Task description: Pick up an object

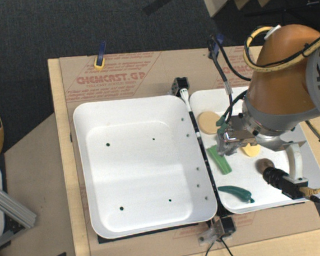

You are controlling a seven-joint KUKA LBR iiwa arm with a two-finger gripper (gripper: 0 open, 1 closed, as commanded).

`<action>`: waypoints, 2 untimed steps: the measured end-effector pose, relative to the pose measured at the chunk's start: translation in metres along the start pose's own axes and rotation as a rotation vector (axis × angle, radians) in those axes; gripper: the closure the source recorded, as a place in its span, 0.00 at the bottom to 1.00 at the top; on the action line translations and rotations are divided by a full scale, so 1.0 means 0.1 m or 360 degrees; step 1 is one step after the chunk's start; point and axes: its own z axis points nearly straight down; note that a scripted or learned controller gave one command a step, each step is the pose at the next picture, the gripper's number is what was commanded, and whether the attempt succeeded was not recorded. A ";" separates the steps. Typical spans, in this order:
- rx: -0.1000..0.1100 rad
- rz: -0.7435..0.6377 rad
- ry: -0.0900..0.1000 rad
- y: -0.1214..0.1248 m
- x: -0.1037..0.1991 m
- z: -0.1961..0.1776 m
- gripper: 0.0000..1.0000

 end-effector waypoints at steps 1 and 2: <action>0.0008 0.0012 -0.0002 -0.01 -0.40 0.49 1.00; -0.0011 0.0028 -0.0018 0.13 -2.21 0.41 1.00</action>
